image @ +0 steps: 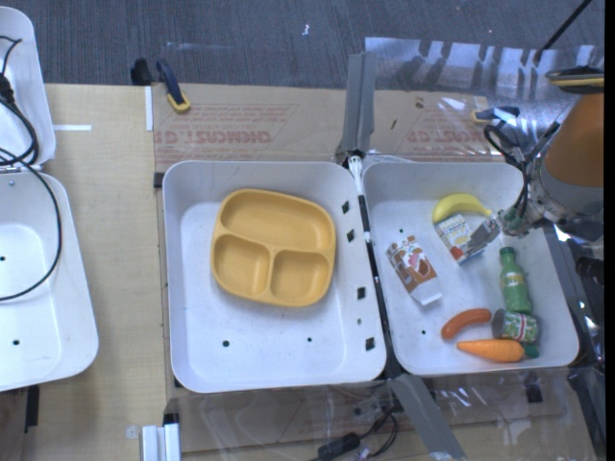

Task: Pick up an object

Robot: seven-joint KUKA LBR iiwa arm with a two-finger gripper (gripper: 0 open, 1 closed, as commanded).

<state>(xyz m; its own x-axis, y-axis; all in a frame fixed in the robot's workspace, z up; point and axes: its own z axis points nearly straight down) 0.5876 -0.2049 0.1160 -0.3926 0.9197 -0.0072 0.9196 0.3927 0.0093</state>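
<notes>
right now the gripper sits low in the right bin, its fingers closed on a small white packet just below the banana.

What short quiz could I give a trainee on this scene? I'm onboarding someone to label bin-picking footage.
1. True or false: the yellow divided tray lies in the left bin.
2. Which item lies nearest the front rim of the right bin? A) banana B) carrot C) green bottle
3. Fill in: the gripper hovers at the small ___ beside the banana.

Key
1. True. It is the one item there.
2. B. The carrot lies by the front rim, just below the sausage and beside the can.
3. Packet: the small packet under the banana, to the right of the brown carton.
</notes>
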